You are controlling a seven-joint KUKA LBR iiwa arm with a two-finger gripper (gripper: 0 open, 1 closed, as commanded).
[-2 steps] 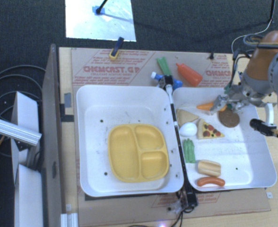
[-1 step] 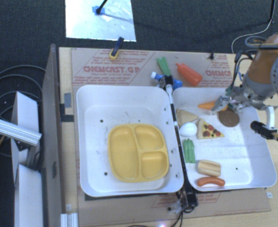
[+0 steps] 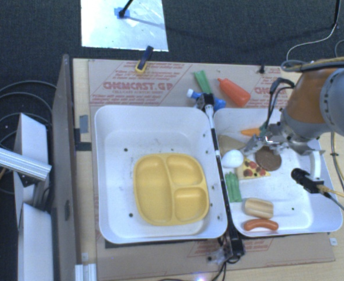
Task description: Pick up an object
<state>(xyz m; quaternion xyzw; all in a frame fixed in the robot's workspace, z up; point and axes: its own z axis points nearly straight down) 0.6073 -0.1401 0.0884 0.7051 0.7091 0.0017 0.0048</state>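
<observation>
My gripper (image 3: 267,144) hangs low over the back half of the right bin (image 3: 324,215), just above a brown round disc (image 3: 268,159). A pizza slice (image 3: 251,170) lies next to the disc on its left, and a white egg (image 3: 233,158) sits further left by the bin wall. An orange piece (image 3: 251,132) pokes out behind the gripper. A green strip (image 3: 233,186), a bread roll (image 3: 258,207) and a red sausage (image 3: 261,225) lie toward the bin's front. Nothing is seen in the gripper's hold.
The left bin (image 3: 116,133) holds a yellow divided tray (image 3: 171,188). Behind the bins on the board lie an orange carrot (image 3: 234,92), a green piece (image 3: 202,81), a blue-and-white item (image 3: 206,98) and a yellow-and-blue tool (image 3: 143,61).
</observation>
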